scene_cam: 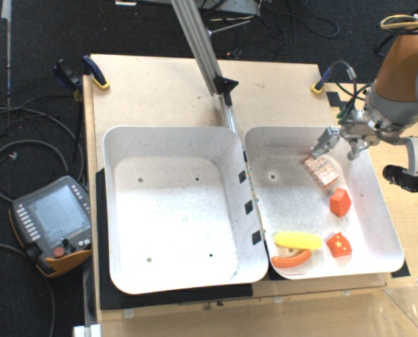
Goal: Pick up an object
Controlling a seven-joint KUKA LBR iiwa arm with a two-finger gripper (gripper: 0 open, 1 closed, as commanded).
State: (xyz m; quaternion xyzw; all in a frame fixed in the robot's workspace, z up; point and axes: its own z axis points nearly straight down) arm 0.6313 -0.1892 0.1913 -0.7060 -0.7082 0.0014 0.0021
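The gripper (pixel 341 144) hovers with fingers spread open, holding nothing, over the far right part of the right bin (pixel 287 188). A pinkish packet (pixel 321 170) lies just beside it. An orange block (pixel 340 203), red block (pixel 339 245), yellow banana (pixel 298 241) and orange sausage (pixel 291 259) lie toward the near edge.

tool (pixel 341 144) open above pink block (pixel 321 170) | right bin (pixel 377 209) | left bin (pixel 124 146)
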